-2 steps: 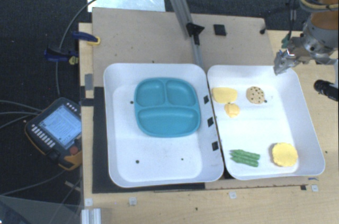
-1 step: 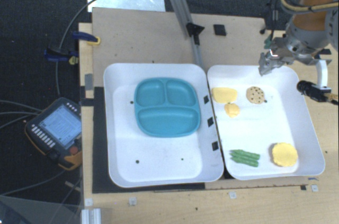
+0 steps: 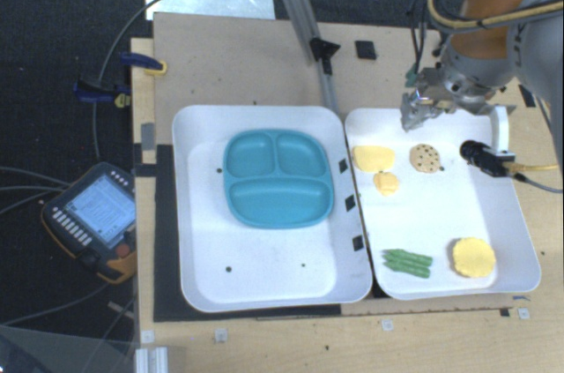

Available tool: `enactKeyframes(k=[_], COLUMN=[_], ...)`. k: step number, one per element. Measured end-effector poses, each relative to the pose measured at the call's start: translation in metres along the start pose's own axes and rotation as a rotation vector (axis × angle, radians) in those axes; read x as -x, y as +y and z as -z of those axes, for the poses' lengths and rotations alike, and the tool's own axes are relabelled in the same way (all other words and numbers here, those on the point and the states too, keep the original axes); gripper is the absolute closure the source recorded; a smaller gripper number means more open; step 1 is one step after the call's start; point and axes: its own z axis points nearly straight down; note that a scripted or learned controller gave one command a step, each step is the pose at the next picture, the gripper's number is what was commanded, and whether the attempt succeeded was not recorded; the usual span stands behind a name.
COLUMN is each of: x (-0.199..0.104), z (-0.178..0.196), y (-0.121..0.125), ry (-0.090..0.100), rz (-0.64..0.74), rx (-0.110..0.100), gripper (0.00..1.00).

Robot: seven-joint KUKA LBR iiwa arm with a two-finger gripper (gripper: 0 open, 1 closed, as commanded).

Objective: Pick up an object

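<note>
The tool (image 3: 414,117) is hanging over the right bin (image 3: 520,274), just above and left of the cookie (image 3: 426,158); I cannot tell how it is set. It is gripping nothing, so this is the approach; next it needs lowering onto the cookie.

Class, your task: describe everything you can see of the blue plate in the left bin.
The blue plate is a turquoise, plastic-looking dish with rounded corners, divided into three compartments: two smaller ones at the far side, one wide one nearer the camera. It lies flat, right way up, in the upper middle of the left bin, slightly turned. Nothing lies in it.
</note>
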Motion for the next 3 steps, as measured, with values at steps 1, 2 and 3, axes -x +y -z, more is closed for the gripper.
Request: enactKeyframes(k=[1, 2, 3], x=[-0.05, -0.106, -0.158], z=[0.011, 0.019, 0.006], y=[-0.01, -0.008, -0.015], ry=[0.001, 0.001, 0.001], rz=[0.001, 0.001, 0.0], rx=[0.0, 0.001, -0.001], gripper=[1.0, 1.0, 1.0])
